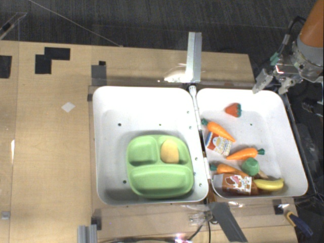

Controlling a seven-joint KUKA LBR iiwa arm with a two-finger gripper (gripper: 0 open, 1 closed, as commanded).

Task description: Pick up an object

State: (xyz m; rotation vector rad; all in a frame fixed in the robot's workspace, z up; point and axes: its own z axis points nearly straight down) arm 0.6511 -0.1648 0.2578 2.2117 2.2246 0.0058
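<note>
Dark carpet runs behind a pale wood table (50, 135) with black marks at its far left. Two shallow white bins sit side by side on it, touching along a centre divider. The left bin (109, 115) holds a green compartment tray (159, 178) with a yellow round fruit (170, 151) in its upper right compartment. The right bin (283, 135) holds the loose candidates: a strawberry (233, 110) alone near the far wall, a carrot (219, 129) just below it by the divider, a small carton (218, 145) touching that carrot, a second carrot (244, 153) in the middle, a green piece (250, 166) just beneath it, a brown box (236, 184) along the near wall and a banana (269, 185) at the near right corner. The arm comes in at the upper right, orange band visible; the end effector (271, 83) hangs over the far right rim of the right bin, its two fingers spread apart with nothing between them. Judgement: the pick has not begun in earnest. No item is lifted or touched; all lie on the bin floor. Left to do: choose a target, descend, close, lift. The strawberry is nearest the fingers and stands clear of its neighbours, so it looks the easiest candidate; the near-wall cluster is crowded.
</note>
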